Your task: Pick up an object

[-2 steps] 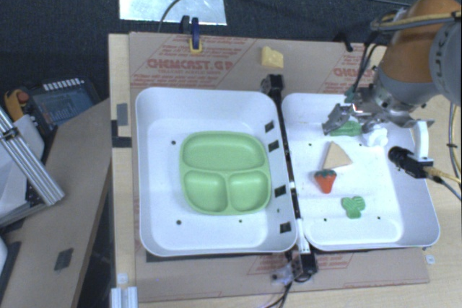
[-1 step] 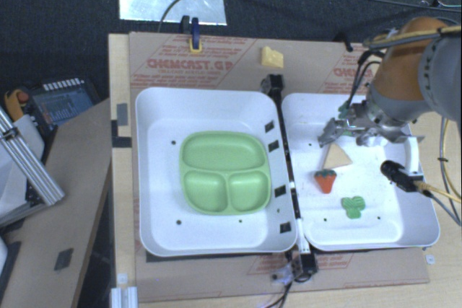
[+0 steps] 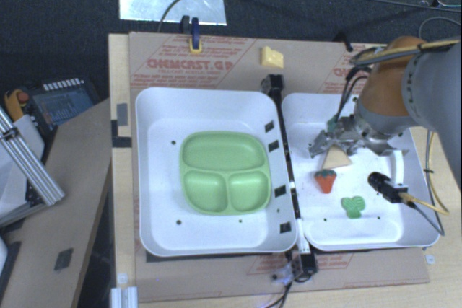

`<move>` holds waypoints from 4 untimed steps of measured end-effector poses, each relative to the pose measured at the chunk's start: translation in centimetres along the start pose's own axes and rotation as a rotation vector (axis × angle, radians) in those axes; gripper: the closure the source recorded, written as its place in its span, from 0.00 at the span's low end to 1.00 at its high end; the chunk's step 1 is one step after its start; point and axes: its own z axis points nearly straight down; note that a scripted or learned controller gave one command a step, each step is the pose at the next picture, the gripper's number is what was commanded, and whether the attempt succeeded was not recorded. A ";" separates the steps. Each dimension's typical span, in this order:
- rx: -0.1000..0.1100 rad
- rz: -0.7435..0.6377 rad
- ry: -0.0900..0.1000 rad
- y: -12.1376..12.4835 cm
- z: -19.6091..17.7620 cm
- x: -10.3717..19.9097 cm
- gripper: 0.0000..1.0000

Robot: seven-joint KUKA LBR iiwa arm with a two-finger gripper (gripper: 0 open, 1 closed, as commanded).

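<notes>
Arm [image 3: 404, 94] is reaching in over the right bin [image 3: 375, 227] from that bin's right side. Left bin [image 3: 159, 112] is sitting just beside the right bin and carrying a green divided plate [image 3: 224, 171]. Gripper [image 3: 333, 144] is hanging low over the right bin's middle. I can't tell if it's wide or narrow, and nothing is showing as held. Tan wedge [image 3: 338, 157] is lying on the right bin's floor, partly under the gripper, and is probably the target. Red toy [image 3: 326, 181] is lying just beside the wedge, toward the bin's near edge. Small green toy [image 3: 353, 206] is sitting nearer that edge. Likely step: closing in on the wedge. Doing it well is meaning centring over the wedge, straddling its flatter sides, descending straight and avoiding the red toy.
</notes>
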 end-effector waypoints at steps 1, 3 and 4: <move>-0.007 0.000 -0.002 0.2 -1.4 -0.1 1.00; -0.009 -0.003 -0.002 1.2 -12.1 0.7 1.00; -0.005 -0.008 0.001 1.7 -11.9 6.1 1.00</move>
